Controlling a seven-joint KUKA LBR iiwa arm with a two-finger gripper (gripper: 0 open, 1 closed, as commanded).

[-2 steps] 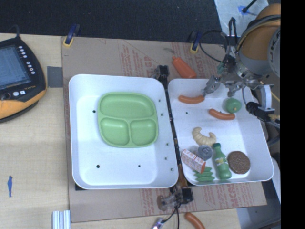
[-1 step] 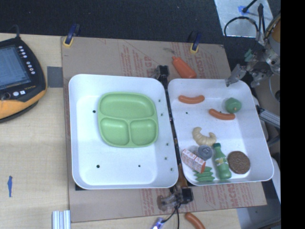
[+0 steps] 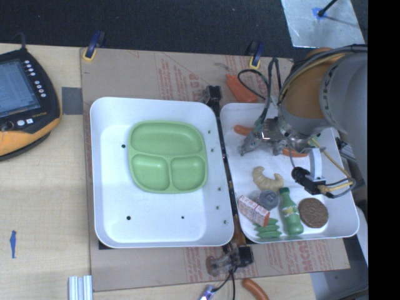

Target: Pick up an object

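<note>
My gripper (image 3: pixel 260 140) hangs low over the far part of the right bin (image 3: pixel 347 231), beside an orange carrot-like piece (image 3: pixel 242 130). Nearer the front lie a tan croissant (image 3: pixel 267 179), a grey disc (image 3: pixel 269 199), a red-and-white box (image 3: pixel 253 209), a green bottle (image 3: pixel 289 212), a brown round cookie (image 3: pixel 313 212) and a green leafy piece (image 3: pixel 269 232). Nothing is visibly held. The wrist and its cables hide the bin's far right corner.
The left bin (image 3: pixel 112 186) holds a green divided plate (image 3: pixel 168 156). A teach pendant (image 3: pixel 22 105) lies on the bench at far left. Clamps (image 3: pixel 93 45) pin the cardboard mat's back edge. Black cables (image 3: pixel 312 181) loop over the right bin's right side.
</note>
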